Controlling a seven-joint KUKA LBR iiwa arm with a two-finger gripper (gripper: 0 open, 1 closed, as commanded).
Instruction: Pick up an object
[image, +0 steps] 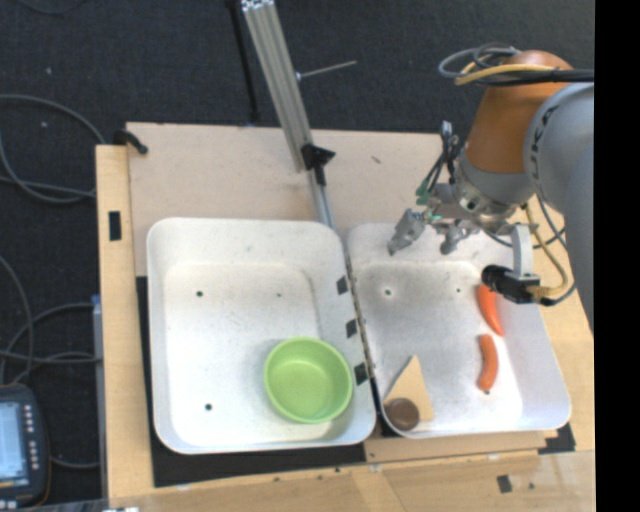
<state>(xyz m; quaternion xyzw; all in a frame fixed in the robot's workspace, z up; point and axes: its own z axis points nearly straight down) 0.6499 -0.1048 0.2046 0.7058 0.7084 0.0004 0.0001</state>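
Gripper (430, 232) open, nothing between fingers, above right bin's (560, 400) far edge.

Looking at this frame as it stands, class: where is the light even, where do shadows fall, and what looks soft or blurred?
Camera view: light falls evenly on both white bins, with no strong glare; the green bowl shades its own inside only faintly; the dark floor swallows detail around the bench; the gripper looks soft and slightly blurred; the two orange carrots look fairly crisp.
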